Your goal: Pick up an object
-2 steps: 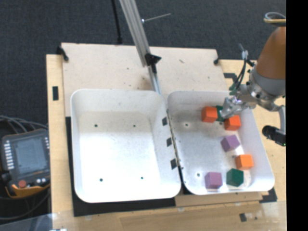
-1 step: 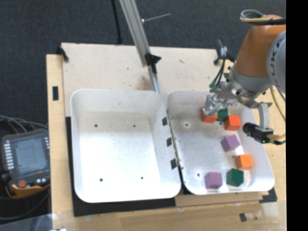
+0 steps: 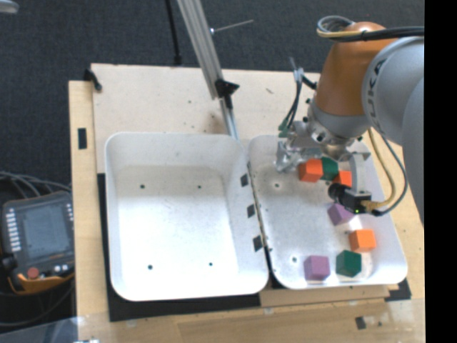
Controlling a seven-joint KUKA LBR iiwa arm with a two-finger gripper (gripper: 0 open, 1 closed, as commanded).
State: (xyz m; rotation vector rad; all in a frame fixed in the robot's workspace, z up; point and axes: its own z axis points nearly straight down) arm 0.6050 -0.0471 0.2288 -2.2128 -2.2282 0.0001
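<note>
Gripper (image 3: 287,156) low over the far end of the right bin (image 3: 285,213); open or closed, cannot tell. Just right of it, an orange block (image 3: 310,171) touching a green block (image 3: 329,167). Farther toward the near edge: purple block (image 3: 339,214), orange cube (image 3: 363,240), green cube (image 3: 348,263), purple cube (image 3: 316,267).

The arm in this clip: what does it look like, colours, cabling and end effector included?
The arm is grey with a rounded orange band above the wrist. Dark and yellowish cables loop beside it. The end effector is a small, silvery metal assembly.
</note>
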